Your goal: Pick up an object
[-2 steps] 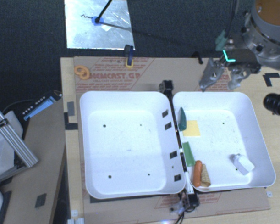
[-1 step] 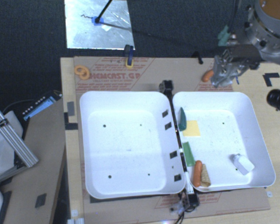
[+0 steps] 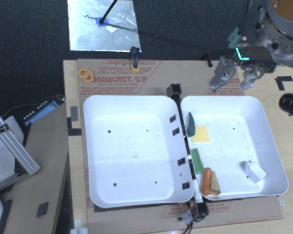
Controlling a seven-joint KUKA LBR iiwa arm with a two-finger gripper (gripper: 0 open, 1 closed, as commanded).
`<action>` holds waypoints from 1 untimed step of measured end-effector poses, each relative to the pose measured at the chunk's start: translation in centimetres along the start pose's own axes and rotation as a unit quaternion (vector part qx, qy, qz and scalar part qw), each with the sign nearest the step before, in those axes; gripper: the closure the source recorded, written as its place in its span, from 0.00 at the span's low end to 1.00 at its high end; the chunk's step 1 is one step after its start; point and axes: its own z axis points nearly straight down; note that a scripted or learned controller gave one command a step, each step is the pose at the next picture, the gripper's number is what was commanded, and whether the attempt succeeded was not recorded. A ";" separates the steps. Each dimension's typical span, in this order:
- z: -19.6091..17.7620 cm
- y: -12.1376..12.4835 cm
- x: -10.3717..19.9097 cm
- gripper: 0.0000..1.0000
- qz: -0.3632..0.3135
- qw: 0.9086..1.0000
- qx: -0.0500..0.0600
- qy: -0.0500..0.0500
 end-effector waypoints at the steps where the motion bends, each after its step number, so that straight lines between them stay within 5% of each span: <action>1: -1.2 0.0 0.0 1.00 -0.001 1.000 -0.002 0.000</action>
